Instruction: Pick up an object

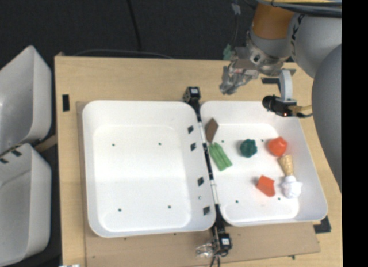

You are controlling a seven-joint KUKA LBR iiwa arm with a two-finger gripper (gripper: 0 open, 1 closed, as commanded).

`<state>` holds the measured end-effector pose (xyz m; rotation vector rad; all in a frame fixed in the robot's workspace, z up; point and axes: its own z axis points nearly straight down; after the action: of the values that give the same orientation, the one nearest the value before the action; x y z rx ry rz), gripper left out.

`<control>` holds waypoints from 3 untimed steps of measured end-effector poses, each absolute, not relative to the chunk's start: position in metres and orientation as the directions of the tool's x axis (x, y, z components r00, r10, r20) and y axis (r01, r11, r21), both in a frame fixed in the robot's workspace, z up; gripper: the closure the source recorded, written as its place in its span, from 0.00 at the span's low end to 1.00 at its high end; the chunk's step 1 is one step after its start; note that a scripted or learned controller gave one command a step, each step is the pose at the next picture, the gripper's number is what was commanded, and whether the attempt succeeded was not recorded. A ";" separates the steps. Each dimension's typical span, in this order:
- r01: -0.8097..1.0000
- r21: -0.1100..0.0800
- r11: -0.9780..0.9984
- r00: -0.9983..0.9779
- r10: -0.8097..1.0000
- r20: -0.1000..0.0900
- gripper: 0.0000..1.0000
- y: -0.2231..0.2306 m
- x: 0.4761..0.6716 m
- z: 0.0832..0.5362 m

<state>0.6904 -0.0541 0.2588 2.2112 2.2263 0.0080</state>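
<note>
Overhead, the grey two-finger gripper (231, 85) is parked beyond the right white bin (310, 202) — finger spread cannot be told, nothing seen held.

two shallow white plastic bins (138, 116) sit side by side on the pale wooden worktop (138, 67), reaching almost to its front edge.

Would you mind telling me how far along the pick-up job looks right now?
Nothing looks picked yet. The two-finger gripper hangs above the bench beyond the right white bin. The dark green lump, orange-red ball and red block lie in that bin. Descending, grasping and lifting one remain.
</note>
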 end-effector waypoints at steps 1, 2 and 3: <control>1.000 0.003 0.004 -0.004 1.000 0.000 1.00 -0.019 0.690 0.288; 1.000 0.003 0.006 -0.006 1.000 0.000 1.00 0.040 0.688 0.301; 1.000 0.003 0.006 -0.006 1.000 0.000 1.00 0.086 0.690 0.317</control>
<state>0.6897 0.0856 0.3175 2.2135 2.2269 0.0037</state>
